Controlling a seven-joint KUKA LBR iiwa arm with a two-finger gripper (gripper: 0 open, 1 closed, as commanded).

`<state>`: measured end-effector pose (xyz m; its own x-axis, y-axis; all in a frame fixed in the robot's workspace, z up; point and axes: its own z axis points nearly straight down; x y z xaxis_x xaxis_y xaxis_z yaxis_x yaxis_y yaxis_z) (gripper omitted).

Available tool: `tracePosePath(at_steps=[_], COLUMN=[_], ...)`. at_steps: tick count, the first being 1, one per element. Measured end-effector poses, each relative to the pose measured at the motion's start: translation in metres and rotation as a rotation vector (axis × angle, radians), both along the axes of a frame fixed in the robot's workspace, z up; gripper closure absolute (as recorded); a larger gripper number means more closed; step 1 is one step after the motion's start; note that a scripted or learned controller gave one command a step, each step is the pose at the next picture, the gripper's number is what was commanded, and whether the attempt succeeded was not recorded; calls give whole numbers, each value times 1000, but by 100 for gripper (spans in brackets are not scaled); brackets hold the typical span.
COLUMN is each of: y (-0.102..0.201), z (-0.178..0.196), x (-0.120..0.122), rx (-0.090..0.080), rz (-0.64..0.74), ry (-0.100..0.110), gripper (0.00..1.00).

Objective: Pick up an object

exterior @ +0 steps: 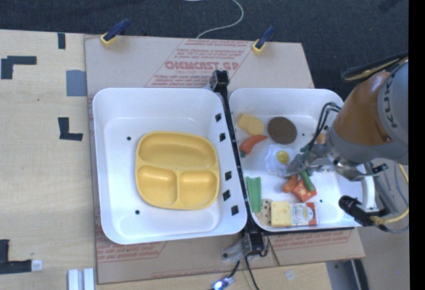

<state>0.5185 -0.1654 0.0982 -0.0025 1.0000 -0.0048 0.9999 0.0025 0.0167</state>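
Gripper (pixel 297 167) working low in the crowded right bin (pixel 332 99), among small food pieces.
Its tip is sitting beside an orange piece (pixel 291 184) and a green piece (pixel 307 182); whether it is clamping anything I cannot tell. Pieces are lying so close together that a closing grab is likely risking nudging neighbours or catching two. Open room is lying toward the bin's far wall, while the left bin (pixel 106 109) is holding a yellow tray (pixel 177 170).

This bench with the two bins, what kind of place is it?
Probably a robotics lab test bench: a grey arm reaches over white bins, one holding toy food, the other a yellow tray.
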Motion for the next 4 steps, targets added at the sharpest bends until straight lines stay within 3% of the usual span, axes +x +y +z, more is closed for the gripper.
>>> tracePosePath(at_steps=[1, 2, 3, 4], y=[7, 10, 10, 60], z=[47, 106, 127, 136], x=[-5, -12, -12, -13], rx=[5, 4, 5, 6], rz=[-1, -1, -1, 3], ry=[15, 13, 17, 18], gripper=[100, 100, 100, 100])
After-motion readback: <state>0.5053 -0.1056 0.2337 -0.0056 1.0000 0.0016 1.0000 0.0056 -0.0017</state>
